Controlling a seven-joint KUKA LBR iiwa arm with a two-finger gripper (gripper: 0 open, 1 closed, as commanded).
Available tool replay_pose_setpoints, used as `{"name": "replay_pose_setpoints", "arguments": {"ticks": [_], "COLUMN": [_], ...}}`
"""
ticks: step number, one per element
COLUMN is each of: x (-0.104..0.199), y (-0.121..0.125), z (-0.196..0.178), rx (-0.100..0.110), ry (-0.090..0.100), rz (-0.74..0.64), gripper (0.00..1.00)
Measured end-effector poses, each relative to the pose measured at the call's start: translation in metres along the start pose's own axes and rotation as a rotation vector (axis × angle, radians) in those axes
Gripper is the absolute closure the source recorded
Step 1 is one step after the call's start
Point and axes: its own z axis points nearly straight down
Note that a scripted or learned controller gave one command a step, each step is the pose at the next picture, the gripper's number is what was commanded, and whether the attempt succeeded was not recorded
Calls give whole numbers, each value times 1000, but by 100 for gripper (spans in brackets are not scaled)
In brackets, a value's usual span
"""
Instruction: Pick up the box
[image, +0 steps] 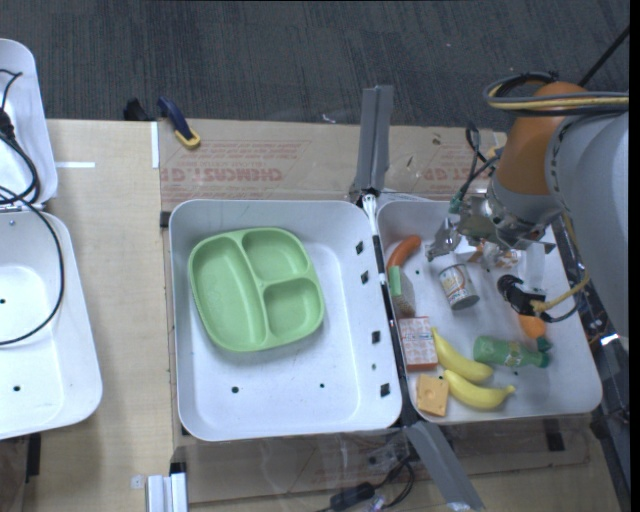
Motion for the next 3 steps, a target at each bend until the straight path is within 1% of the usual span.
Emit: {"name": "replay_pose_setpoints", "arguments": {"ticks": [1,2,3], "x": [0,-1,-46], "y": [0,0,18], "z": [0,-9,6], "rx": [0,2,52], "ry": [0,-2,32], "rz": [0,-2,-67], "gripper": [0,100,100]}}
